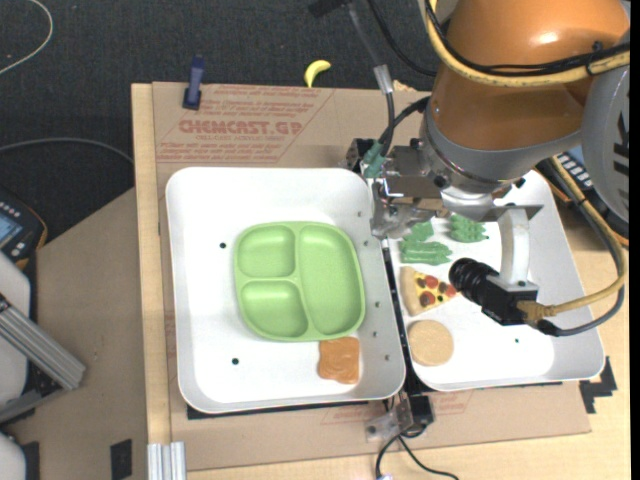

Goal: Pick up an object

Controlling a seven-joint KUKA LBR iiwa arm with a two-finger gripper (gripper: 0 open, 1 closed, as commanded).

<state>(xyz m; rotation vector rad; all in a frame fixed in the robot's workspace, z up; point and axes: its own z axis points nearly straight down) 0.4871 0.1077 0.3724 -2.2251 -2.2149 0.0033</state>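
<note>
The right bin point(560, 358) holds a toy pizza slice point(426, 290), a round tan cookie point(431, 343) and two green leafy pieces point(428, 244) point(466, 231). In the left bin point(200, 368) lie a green divided plate point(298, 280) and an orange-brown toy food piece point(340, 360). My gripper point(398, 186) hangs under the big orange wrist band, over the far left corner of the right bin, just above the green pieces. The arm's bulk hides its lower end.
A black cylinder with cables point(482, 286) hangs from the arm over the pizza slice. A small yellow banana point(317, 71) and a blue object point(193, 83) lie on the cardboard behind the bins. The shared bin wall point(392, 298) runs between plate and pizza.
</note>
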